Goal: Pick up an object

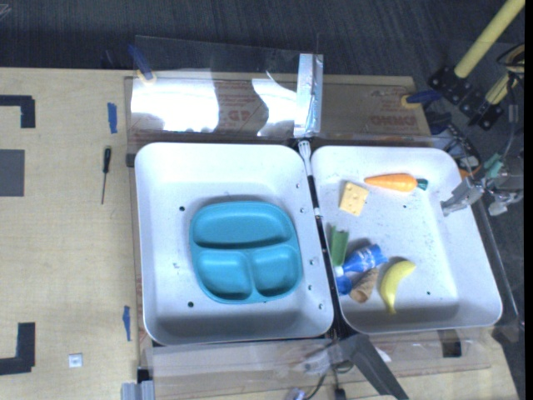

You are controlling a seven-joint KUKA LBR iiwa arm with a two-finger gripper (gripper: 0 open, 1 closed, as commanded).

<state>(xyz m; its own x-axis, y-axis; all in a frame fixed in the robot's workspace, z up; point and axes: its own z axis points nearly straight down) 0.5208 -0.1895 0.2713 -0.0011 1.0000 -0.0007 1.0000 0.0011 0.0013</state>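
Observation:
The right bin (pixel 433 302) holds several small objects. An orange carrot (pixel 391 182) lies near its far side, with a yellow cheese wedge (pixel 353 198) just left of it. A green piece (pixel 338 245) lies by the left wall. Toward the front sit a blue crumpled bottle (pixel 361 260), a brown piece (pixel 363 287) and a yellow banana (pixel 393 280), all close together. My gripper (pixel 458 199) hangs at the bin's right rim, to the right of the carrot and apart from every object. Nothing shows between its tips.
The left bin (pixel 158 173) holds a blue divided plate (pixel 245 250). A clear plastic sheet (pixel 225 98) stands behind the bins. Cables and a yellow rod (pixel 493 25) crowd the far right corner. A black pen (pixel 106 161) lies on the wooden bench at the left.

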